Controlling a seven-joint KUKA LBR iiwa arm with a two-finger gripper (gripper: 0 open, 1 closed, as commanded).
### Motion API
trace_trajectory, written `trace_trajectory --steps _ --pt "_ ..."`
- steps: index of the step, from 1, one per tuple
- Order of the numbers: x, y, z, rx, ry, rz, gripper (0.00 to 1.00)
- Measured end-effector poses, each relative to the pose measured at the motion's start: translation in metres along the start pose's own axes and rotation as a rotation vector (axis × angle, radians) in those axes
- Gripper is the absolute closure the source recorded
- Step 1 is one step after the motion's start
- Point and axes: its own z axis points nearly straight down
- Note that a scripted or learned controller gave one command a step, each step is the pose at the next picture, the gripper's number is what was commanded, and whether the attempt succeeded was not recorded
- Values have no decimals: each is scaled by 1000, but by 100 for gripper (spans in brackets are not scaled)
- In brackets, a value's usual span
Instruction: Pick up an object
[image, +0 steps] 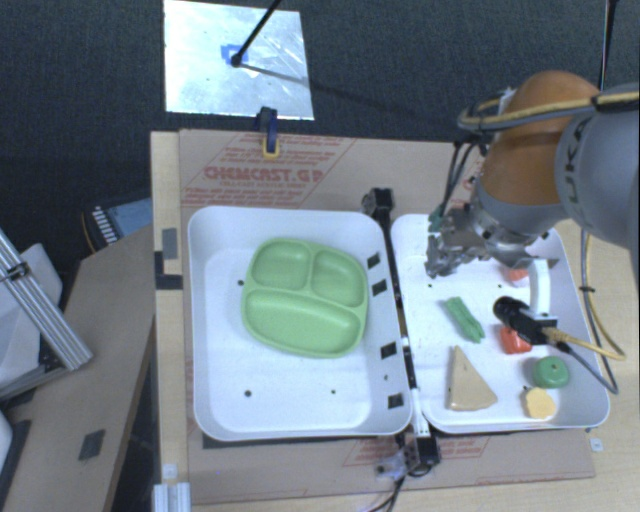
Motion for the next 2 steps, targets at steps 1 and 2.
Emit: trace_trajectory --steps 1,2 --pt "50 -14 -10 0 1 -1 100" --pt "105 -39 -1 2 2 -3 100"
